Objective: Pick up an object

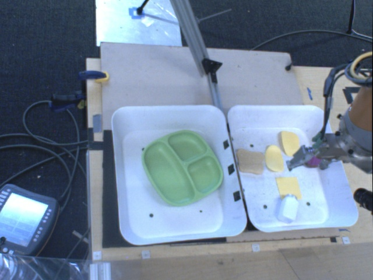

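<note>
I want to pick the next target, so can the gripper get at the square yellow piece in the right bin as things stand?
Probably yes. The gripper hovers in the right bin, just above the square yellow piece, whose top is bare. The white bottle touching its lower edge could crowd the fingers on that side.

A robotics lab or test cell, seen from above. A plywood bench [157,74] stands on dark carpet [41,34] and carries two shallow white bins [175,226] set side by side. A grey robot arm [355,139] reaches in from the right edge. A handheld control pendant with a lit screen [23,214] lies on the floor at lower left, with loose black cables [41,133] looping beside it. A metal camera pole [192,28] slants over the bench, and clamps [93,74] grip the left edge. The bins hold toy-like props: a green divided plate [182,167] and play-food pieces [275,157].
</note>
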### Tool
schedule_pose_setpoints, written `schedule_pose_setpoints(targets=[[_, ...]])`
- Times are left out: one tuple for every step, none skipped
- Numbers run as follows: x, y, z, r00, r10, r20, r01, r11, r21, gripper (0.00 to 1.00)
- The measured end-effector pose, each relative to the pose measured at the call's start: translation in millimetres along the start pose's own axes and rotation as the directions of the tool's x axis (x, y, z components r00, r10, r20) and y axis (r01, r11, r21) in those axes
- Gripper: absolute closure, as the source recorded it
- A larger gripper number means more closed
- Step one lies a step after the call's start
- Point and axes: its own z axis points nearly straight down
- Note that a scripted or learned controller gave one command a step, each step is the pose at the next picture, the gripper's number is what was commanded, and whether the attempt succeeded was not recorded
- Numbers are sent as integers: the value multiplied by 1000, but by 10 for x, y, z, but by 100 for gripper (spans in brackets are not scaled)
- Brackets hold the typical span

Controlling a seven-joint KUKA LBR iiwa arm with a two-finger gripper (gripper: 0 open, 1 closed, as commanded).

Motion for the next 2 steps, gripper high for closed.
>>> schedule_pose_setpoints(targets=[[1, 1, -1, 1000, 1, 0, -1, 1000, -1, 0], [3, 31, 421, 1000, 3, -1, -3, 1000, 6, 0]])
